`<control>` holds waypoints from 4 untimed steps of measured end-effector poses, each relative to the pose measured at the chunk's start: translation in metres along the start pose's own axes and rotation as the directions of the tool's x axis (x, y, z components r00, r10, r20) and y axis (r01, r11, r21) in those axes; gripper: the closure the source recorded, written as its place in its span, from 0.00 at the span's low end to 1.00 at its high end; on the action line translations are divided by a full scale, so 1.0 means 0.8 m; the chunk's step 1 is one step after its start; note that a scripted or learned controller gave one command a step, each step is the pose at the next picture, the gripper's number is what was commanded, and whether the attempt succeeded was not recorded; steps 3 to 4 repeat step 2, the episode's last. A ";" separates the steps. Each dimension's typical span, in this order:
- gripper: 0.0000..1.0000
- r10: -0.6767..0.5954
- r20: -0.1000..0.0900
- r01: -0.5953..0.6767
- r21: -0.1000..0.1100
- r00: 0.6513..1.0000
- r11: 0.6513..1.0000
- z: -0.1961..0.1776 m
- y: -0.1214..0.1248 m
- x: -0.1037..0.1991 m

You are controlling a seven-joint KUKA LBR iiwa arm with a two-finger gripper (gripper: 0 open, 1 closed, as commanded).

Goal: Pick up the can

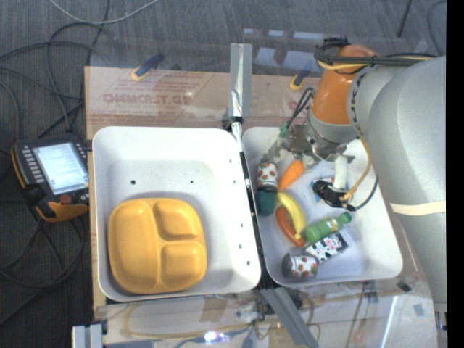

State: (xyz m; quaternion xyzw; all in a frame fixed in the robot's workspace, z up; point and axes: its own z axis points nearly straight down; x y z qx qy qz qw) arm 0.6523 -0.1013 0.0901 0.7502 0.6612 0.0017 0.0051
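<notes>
Nothing of your pick is done: the can [300, 265] lies untouched (near corner) well below the gripper [308, 145], whose grip I cannot tell from here.

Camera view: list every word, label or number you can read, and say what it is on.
"CHEMCAST GP", roughly, in faded mirrored red letters on the brown board behind the bins.
Handheld screen left of the bins: text too small to read.
Can and patterned bottle in the right bin: print too blurred to read.
</notes>
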 end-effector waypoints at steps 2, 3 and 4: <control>0.00 -0.075 -0.004 0.075 0.011 0.997 0.997 -0.008 0.018 0.011; 0.00 -0.075 -0.004 0.075 0.011 0.997 0.997 -0.008 0.018 0.011; 0.00 -0.075 -0.004 0.075 0.011 0.997 0.997 -0.008 0.018 0.011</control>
